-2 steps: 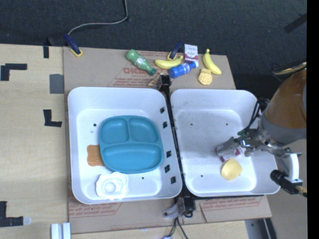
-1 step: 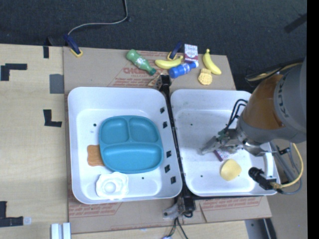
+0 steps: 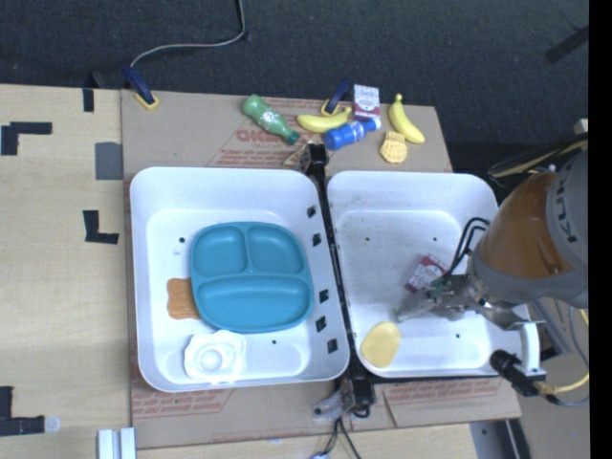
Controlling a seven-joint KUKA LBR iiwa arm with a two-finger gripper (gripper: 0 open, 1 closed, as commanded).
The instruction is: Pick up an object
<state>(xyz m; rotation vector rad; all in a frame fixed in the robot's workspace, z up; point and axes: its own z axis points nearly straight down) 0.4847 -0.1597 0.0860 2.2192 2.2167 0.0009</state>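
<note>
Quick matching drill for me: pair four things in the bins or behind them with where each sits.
Things:
1. blue plate
2. yellow disc
3. green bottle
4. toast

Places:
a. front left corner of the right bin
b. cardboard behind the bins
c. middle of the left bin
d. left bin, by the plate's left edge

Pairs: 1-c, 2-a, 3-b, 4-d

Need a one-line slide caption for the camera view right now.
KUKA arm's hand low in the right bin beside a yellow piece; blue divided plate fills the left bin.
</note>
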